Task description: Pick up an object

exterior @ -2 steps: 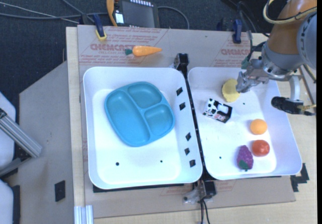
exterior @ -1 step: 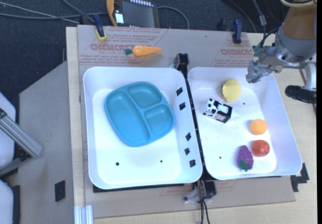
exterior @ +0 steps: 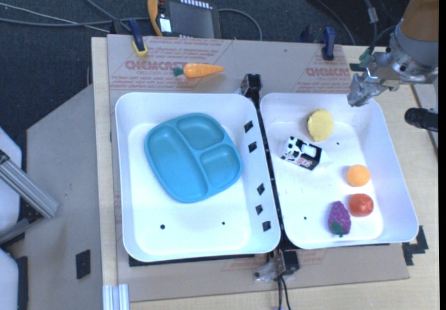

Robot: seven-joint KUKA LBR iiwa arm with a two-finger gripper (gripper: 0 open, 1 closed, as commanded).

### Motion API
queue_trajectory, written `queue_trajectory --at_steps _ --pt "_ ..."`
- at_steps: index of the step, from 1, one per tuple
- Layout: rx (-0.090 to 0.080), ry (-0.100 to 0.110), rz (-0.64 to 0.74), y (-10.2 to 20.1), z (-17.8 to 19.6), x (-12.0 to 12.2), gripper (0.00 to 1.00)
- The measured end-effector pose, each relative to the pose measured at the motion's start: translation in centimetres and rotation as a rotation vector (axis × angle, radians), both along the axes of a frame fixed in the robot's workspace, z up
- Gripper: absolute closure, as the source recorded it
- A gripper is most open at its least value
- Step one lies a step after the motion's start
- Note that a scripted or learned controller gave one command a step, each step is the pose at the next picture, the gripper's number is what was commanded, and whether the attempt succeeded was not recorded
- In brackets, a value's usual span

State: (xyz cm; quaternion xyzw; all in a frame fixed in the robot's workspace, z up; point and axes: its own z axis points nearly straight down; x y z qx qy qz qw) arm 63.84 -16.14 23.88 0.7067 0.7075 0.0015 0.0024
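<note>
Hand: the grey two-finger hand hovers over the 12 o'clock rim of the right bin, toward its 1 o'clock corner; whether it is open or closed cannot be told, and nothing shows in its grasp.
Arm: the grey arm with its orange band reaches in from 2 o'clock of the view.
Right bin: the shallow white right bin carries five small things.
Yellow object: a round yellow object lies near the bin's 12 o'clock side, at 7 o'clock of the hand and apart from it.
Black-and-white object: a black-and-white patterned object rests just at 7 o'clock of the yellow one.
Orange ball: an orange ball sits toward the bin's 3 o'clock side.
Red object: a red, tomato-like object lies at 6 o'clock of the orange ball, close by.
Purple object: a purple, grape-like object lies beside the red one, at its 8 o'clock, near the bin's 6 o'clock rim.
Left bin: the white left bin holds a blue divided plate of three compartments, lying flat in its 12 o'clock half.
Bench: on the bench, at 12 o'clock of the left bin, a toy carrot lies outside both bins.
</note>
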Motion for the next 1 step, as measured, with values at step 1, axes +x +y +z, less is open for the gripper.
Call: queue_trajectory --at_steps 1 --pt "0.004 0.007 0.004 4.87 0.93 -1.76 1.0"
